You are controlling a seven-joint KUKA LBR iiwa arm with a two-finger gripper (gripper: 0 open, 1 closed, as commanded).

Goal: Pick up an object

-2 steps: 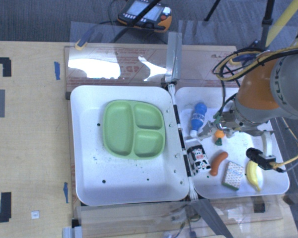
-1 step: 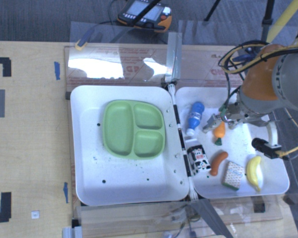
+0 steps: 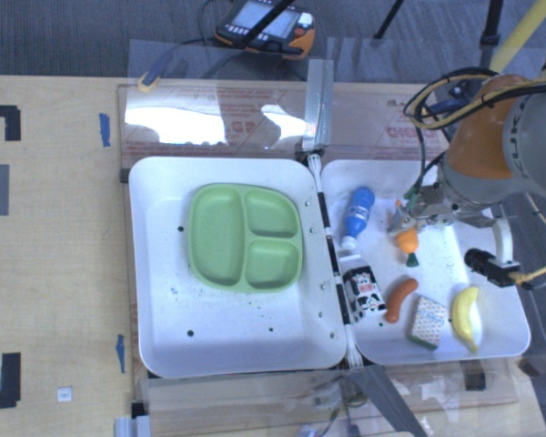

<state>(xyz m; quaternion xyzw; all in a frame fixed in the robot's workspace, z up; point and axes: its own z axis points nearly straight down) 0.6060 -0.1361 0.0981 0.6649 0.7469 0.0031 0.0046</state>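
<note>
Right bin (image 3: 505, 340): tool (image 3: 408, 218) perhaps touching carrot (image 3: 407, 241).

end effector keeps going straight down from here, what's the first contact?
Most likely the toy carrot, directly under the end effector in the right bin. Depth is unclear from this slanted view, so it may already be touching.

The right bin (image 3: 510, 335) was crowded: a blue bottle (image 3: 358, 212), carrot (image 3: 407, 242), sausage (image 3: 400, 299), banana (image 3: 466, 315) and small cartons left narrow gaps. The left bin (image 3: 164, 326) lay open around its green tray (image 3: 246, 237).
</note>
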